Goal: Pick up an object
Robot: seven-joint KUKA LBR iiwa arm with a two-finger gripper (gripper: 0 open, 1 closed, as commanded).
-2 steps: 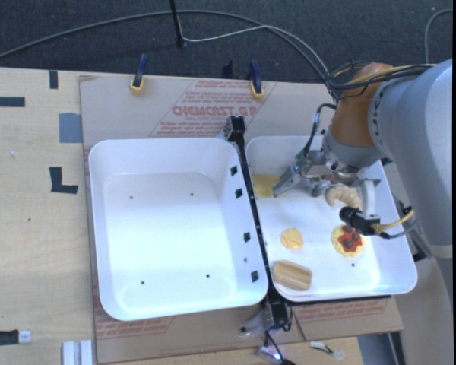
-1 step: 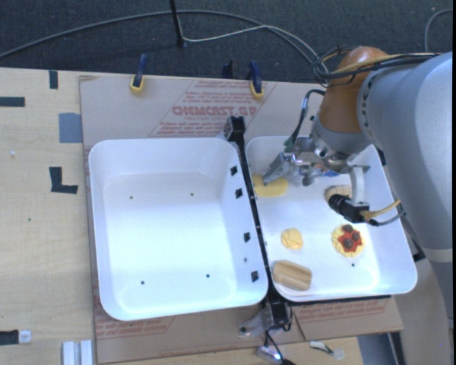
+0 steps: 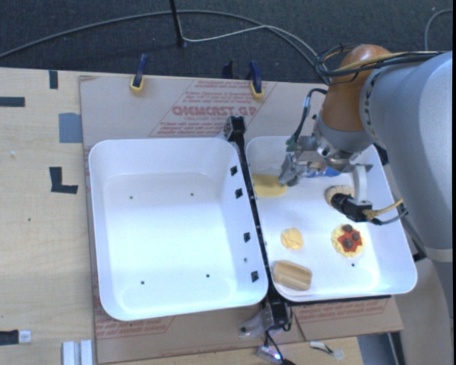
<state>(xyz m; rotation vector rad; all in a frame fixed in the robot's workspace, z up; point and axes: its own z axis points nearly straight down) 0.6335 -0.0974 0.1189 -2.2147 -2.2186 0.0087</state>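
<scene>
Wrist [image 3: 319,154] hides fingers; pale yellow item [image 3: 269,186] partly covered beneath.

Your grey arm [image 3: 410,128] reaches in from the right, its orange band [image 3: 349,90] above the wrist, which bends downward. The gripper [image 3: 289,175] hangs low, seemingly pointing down-left; the view is too cluttered there to say more.

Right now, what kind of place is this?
Probably a robot test lab: a grey arm reaches over two white bins, toy foods lie in one, and cardboard is clamped to the bench.
</scene>
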